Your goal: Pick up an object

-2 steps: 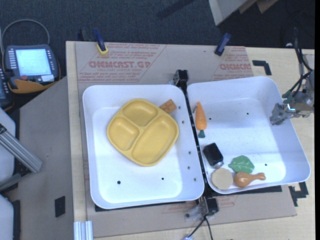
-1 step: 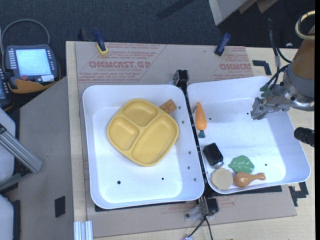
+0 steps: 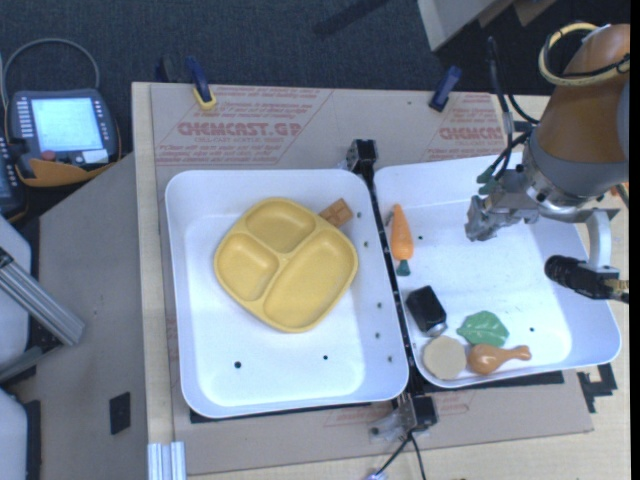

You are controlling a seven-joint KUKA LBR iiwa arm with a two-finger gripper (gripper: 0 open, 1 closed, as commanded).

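Overhead, slanted look at the bench

We look down from one fixed camera above the bench (image 3: 300,113), far enough back to take in the left bin (image 3: 190,298) and the right bin (image 3: 560,318); the arm (image 3: 585,108) enters from our right.

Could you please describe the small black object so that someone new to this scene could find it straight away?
Look in the right-hand white bin, toward its near left corner. The black block lies there, below the toy carrot and just above the round tan disc. It is the only dark, boxy item among coloured toy foods.
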